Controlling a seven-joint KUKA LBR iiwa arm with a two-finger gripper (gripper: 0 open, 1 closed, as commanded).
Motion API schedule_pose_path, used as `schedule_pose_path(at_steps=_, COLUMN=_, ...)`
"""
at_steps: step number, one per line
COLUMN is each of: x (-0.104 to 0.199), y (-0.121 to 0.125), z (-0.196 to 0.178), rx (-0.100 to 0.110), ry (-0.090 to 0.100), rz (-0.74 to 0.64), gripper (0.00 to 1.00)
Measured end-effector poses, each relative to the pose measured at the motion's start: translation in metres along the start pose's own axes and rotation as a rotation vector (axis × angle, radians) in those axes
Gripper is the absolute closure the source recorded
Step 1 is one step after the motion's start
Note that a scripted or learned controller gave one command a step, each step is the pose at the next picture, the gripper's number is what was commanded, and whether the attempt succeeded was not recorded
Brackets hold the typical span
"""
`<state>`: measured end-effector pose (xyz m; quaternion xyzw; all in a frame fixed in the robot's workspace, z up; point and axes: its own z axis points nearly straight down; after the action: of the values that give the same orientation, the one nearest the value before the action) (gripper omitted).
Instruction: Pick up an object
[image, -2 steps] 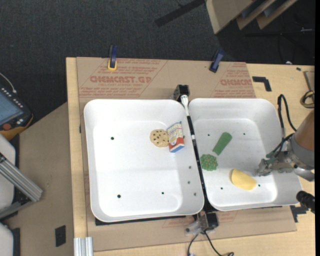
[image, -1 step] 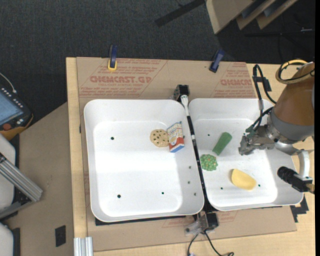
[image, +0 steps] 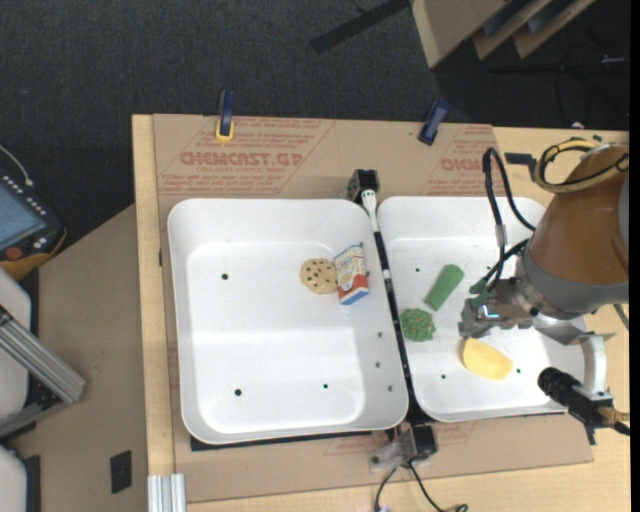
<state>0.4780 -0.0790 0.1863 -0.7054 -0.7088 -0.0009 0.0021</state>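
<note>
Hovered in right bin (image: 455, 215) just above yellow lemon (image: 487, 361), presumably lining up a grasp; fingers (image: 484, 318) state indeterminable.

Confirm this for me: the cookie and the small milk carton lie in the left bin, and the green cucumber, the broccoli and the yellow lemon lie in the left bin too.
Not quite. The cookie and the milk carton do lie in the left bin, but the camera view shows the green cucumber, the broccoli and the yellow lemon in the right bin.
</note>
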Motion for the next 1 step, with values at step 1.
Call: schedule_pose_path(at_steps=1, x=-0.0251, y=0.0014, z=0.1049, rx=-0.002, ry=-0.004, rz=0.008, gripper=1.00)
